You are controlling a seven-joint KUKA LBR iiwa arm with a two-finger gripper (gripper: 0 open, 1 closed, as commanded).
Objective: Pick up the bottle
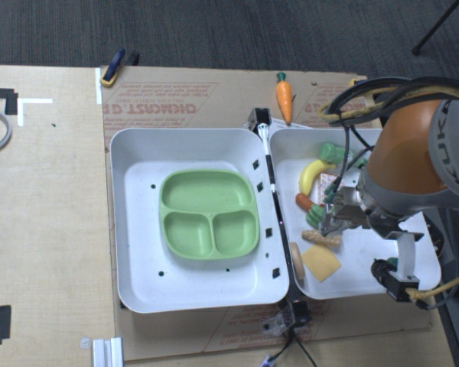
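Grey arm (413,174) over right bin (352,285), pincer (330,222) grip unclear, among toy food; bottle unidentifiable.

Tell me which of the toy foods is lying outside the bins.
The carrot, orange with a green top, lies on the cardboard just beyond the bins' far edge. The banana and the yellow cheese wedge both sit inside the right bin.

A divided tray (209,212) lies in the left bin (130,205); food items fill the right bin (352,277).
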